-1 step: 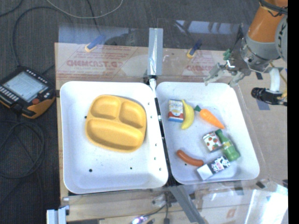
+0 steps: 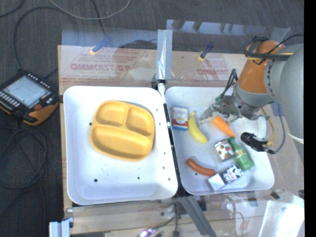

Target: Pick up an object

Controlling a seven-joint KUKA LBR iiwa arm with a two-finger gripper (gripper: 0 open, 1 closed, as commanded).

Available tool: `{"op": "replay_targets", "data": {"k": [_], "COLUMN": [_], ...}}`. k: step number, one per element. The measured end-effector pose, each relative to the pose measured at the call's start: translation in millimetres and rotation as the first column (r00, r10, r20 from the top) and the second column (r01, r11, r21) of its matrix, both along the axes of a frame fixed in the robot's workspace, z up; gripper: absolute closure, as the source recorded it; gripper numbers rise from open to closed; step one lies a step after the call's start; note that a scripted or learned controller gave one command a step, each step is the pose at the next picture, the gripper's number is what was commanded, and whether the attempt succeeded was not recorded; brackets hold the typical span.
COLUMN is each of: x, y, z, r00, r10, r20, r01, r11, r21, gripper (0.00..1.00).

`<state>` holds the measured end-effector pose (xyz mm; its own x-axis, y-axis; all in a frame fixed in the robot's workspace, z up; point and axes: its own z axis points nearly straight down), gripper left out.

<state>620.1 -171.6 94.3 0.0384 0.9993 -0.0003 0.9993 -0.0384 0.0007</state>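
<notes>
Right bin (image 2: 266, 179): tool (image 2: 220, 111), seemingly open and unladen, just above carrot (image 2: 223, 126).

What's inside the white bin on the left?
Inside the left bin lies a yellow divided tray with three compartments. The bin floor under the tray is covered, so anything beneath it cannot be seen.

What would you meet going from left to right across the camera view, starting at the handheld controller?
Handheld controller → yellow divided tray → small carton → banana → carrot → green bottle
</notes>
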Motion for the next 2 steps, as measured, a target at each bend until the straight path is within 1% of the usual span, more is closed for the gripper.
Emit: {"op": "replay_targets", "data": {"k": [1, 2], "x": [0, 44], "y": [1, 34], "z": [9, 121], "r00": [1.0, 0.991], "r10": [0.0, 0.134], "r20": [0.0, 0.0], "r01": [0.0, -0.134], "r11": [1.0, 0.991], "r21": [0.003, -0.001], "gripper": [1.0, 1.0]}}
